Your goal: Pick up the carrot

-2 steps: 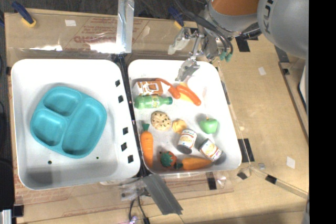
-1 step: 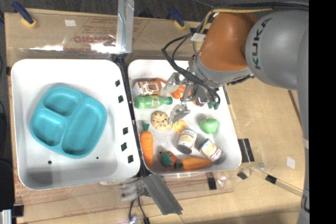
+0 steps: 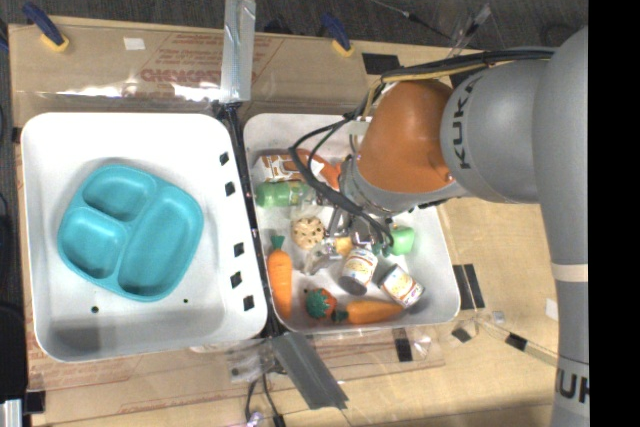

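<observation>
An orange carrot [image 3: 281, 281] with a green top lies lengthwise along the left wall of the right bin [image 3: 437, 255]. A second orange carrot-like piece [image 3: 373, 312] lies flat along that bin's front wall. My gripper [image 3: 333, 243] hangs low in the middle of the bin under the orange wrist band, over a speckled cookie [image 3: 308, 231] and a small jar [image 3: 358, 265]. It is to the right of the upright carrot and a little behind it, and apart from it. Nothing orange shows in its grasp.
Around the gripper lie a second small jar [image 3: 402, 286], a green cup [image 3: 402, 240], a red strawberry-like toy [image 3: 319, 303], a green bottle [image 3: 279, 195] and a brown packet [image 3: 281, 164]. The left bin [image 3: 60, 325] holds a teal divided plate [image 3: 128, 230].
</observation>
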Controlling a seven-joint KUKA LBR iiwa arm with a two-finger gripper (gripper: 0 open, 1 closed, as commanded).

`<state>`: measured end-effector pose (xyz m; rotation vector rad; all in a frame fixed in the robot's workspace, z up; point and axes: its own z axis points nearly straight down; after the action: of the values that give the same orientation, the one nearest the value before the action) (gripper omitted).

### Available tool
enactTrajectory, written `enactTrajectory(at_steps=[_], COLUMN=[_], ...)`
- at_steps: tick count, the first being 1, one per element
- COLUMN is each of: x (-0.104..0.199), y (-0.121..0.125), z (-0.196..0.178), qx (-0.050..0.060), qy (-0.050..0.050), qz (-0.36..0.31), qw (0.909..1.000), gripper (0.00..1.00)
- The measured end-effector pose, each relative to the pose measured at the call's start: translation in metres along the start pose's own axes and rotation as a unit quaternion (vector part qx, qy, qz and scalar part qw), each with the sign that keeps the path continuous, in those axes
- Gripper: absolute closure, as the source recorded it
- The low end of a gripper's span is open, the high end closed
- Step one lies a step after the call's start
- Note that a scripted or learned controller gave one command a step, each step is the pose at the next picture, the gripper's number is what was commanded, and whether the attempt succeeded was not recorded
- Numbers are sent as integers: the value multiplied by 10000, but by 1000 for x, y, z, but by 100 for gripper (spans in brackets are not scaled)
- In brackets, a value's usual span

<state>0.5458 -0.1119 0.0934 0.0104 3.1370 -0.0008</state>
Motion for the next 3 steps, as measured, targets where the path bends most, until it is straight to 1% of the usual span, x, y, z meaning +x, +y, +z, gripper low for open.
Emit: enactTrajectory(at_steps=[1, 2, 3], x=[55, 19, 17], y=[14, -6, -4], z=[-8, 1, -10], qx=[16, -5, -3], qy=[-206, 3, -15], qz=[-589, -2783, -2808], qw=[9980, 9605, 9598], gripper=[0, 0, 100])
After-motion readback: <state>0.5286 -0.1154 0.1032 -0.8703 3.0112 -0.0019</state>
